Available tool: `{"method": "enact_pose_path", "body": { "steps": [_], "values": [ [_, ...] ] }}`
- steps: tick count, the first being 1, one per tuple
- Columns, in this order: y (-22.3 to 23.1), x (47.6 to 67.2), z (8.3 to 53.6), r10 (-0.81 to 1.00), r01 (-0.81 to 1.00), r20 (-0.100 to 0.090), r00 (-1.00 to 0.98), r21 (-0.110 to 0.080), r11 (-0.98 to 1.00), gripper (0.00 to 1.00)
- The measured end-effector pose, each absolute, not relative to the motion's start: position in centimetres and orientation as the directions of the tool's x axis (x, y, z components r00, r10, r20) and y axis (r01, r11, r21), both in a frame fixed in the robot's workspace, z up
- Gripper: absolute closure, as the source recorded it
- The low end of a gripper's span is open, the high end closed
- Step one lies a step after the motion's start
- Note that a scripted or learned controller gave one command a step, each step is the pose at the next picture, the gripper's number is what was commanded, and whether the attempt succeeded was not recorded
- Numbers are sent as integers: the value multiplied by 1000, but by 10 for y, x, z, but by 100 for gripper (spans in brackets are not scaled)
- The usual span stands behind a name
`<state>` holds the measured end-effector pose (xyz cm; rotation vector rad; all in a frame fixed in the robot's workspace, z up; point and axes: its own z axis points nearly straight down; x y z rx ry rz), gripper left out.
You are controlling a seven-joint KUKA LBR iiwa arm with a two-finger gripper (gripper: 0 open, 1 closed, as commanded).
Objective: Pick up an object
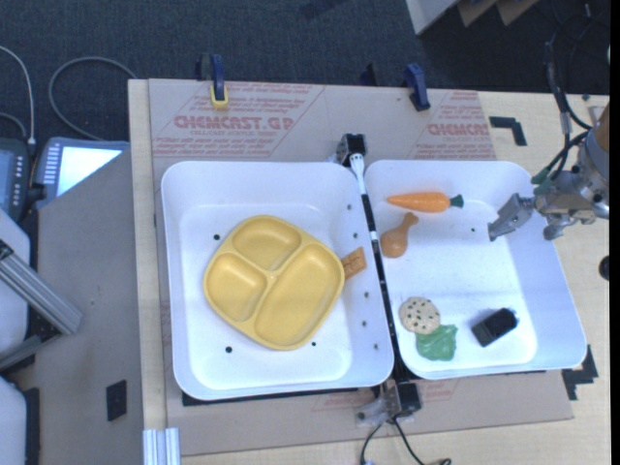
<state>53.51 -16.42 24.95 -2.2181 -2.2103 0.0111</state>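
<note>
Cardboard-topped bench (291,114), white bins (184,260), dark carpet (145,17)

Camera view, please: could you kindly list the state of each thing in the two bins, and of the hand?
Yellow divided plate: flat in the left bin, right side up.
Carrot: lying on its side, right bin.
Drumstick: lying by the divider.
Cookie: flat, overlapping the green piece.
Black block: resting alone.
Hand: over the right bin's right side, holding nothing visible.

Yellow divided plate (275,281), orange carrot (419,201), speckled cookie (419,314), black block (495,325), white bins (184,260).
</note>
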Motion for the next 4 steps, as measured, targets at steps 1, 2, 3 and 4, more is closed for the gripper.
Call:
{"method": "enact_pose_path", "body": {
  "steps": [1, 2, 3, 4],
  "values": [
    [-164, 538, 256, 1000, 1000, 0, 0, 0, 0, 0],
    [-169, 532, 196, 1000, 1000, 2, 1, -7, -1, 0],
    [-172, 521, 139, 1000, 1000, 3, 1, -8, -1, 0],
    [-172, 521, 86, 1000, 1000, 2, 1, -4, -1, 0]
  ]
}}
